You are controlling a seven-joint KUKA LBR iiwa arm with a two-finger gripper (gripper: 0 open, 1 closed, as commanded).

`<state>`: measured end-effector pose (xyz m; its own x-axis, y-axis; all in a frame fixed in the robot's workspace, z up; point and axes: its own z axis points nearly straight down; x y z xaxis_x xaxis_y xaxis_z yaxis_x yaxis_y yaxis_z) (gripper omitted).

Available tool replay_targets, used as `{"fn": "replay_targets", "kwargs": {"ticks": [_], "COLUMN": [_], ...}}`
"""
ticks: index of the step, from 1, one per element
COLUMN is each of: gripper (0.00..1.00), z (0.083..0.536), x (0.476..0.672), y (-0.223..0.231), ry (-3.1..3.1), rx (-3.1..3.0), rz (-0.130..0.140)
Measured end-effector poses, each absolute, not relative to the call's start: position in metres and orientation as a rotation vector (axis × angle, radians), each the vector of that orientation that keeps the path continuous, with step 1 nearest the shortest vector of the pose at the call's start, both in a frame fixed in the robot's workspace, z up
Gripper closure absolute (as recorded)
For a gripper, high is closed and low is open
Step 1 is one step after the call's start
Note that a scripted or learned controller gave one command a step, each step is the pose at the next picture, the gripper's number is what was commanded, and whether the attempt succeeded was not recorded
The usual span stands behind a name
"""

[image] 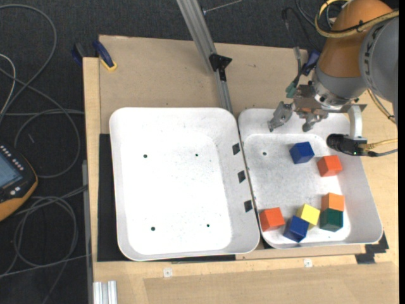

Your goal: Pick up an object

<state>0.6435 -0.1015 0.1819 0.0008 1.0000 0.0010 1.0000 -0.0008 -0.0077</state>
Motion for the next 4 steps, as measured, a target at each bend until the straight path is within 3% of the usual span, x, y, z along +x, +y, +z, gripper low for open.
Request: {"fn": "replay_targets", "kwargs": {"ticks": [1, 2, 3, 4], "gripper": [0.00, 0.00, 1.00, 1.00], "z": [0.130, 0.113, 0.123, 0.189], "x": [0.633, 0.634, 0.635, 0.636], "y": [-0.097, -0.096, -0.096, -0.097], "ry": [-2.217, -2.221, -2.223, -2.228], "rx": [-2.217, -2.222, -2.223, -2.225], "rz": [0.006, -0.002, -0.005, -0.008]}}
